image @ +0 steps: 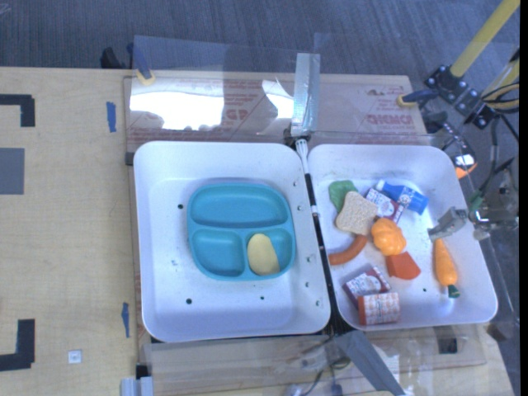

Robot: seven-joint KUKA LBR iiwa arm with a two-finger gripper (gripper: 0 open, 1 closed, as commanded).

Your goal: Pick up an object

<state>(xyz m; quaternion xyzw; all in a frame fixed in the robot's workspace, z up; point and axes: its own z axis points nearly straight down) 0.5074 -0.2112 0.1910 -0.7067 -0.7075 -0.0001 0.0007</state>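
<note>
The claw sits at the three o'clock edge of the right bin, low over the rim area, and whether it is open or closed cannot be told at this size; nothing is visibly caught in it. Just below it, toward five o'clock, lies an orange carrot, the nearest thing to pick and well apart from the rest. The other candidates crowd the bin's centre: a slice of bread overlapping a green piece, a round orange fruit touching a red block, a sausage curving beneath the bread, a blue-and-white carton at twelve o'clock, and two small red-and-white cans at six o'clock. In the left bin a yellow item rests in the lower right compartment of a blue tray. The likely trouble: a descent this close to the wall could strike the sloped rim, or nudge the tapered carrot so it rolls away. Aiming into the cluster risks pinching two things or pushing them aside.
</note>
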